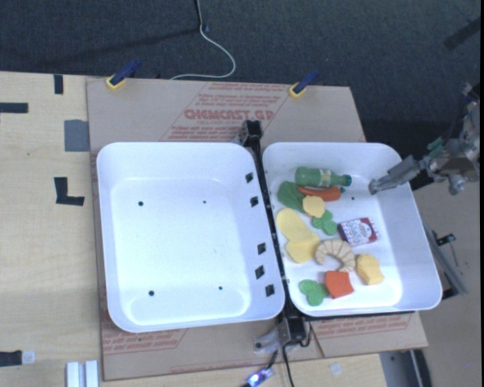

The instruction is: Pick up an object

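Two bins: left bin (177, 232) mid-frame, right bin (411, 240) beside it.
Objects: toy food heaped in the right bin, right of centre; green bottle (323, 176) uppermost, croissant (334, 253) lower, orange block (338, 284) near the bottom.
Gripper (385, 184): at the right bin's upper right rim; grasp state cannot be told.

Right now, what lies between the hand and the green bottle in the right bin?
In the camera view, just bare white bin floor separates the hand from the green bottle; the other toys lie lower in the bin.
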`<move>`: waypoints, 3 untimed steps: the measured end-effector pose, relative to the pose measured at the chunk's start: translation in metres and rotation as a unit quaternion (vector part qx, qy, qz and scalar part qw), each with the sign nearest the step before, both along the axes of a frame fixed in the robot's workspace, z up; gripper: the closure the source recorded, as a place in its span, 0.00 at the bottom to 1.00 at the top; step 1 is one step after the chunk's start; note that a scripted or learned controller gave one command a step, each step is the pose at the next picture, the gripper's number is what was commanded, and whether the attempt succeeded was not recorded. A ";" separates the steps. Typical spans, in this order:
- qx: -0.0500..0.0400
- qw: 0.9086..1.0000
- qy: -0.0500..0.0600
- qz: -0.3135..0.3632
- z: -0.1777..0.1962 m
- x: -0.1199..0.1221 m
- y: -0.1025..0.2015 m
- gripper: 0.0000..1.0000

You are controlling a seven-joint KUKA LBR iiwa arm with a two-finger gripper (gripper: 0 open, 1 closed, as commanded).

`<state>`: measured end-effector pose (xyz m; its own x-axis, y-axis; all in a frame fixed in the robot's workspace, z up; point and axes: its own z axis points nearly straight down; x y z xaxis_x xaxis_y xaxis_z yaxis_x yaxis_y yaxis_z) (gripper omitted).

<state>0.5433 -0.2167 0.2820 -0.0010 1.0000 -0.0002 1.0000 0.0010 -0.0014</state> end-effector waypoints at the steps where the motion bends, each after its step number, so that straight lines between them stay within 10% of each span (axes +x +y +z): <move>1: 0.010 1.000 0.001 0.005 -0.187 0.030 0.005 0.00; 2: 0.002 1.000 -0.001 0.005 -0.199 0.089 0.075 0.00; 3: 0.000 1.000 -0.001 0.001 -0.198 0.126 0.069 0.00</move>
<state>0.6689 -0.1479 0.0842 -0.0024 1.0000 0.0000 1.0000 0.0024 0.0005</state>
